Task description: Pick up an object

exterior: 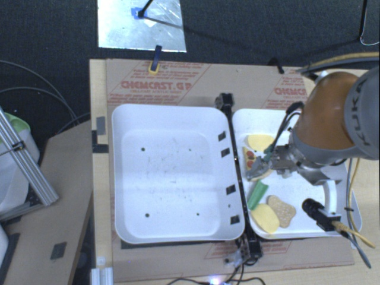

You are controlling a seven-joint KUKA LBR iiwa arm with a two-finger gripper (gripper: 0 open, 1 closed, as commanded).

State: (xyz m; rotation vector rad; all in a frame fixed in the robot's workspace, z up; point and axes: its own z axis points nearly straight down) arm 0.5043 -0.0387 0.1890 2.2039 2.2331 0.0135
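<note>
Dark carpet surrounded the brown board (178, 82) bearing two white bins (172, 171); gripper (259, 170) sat low in right bin, finger state unclear.

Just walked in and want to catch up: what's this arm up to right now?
The arm has its gripper down in the right bin, at the bin's left side among small items: a yellow piece, a green stick, a tan biscuit-shaped piece and another yellow one. Whether it holds anything can't be told.

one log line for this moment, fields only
arm: over right bin | gripper: low by bin's left wall | nearby: green piece, yellow piece | grasp: unclear
</note>
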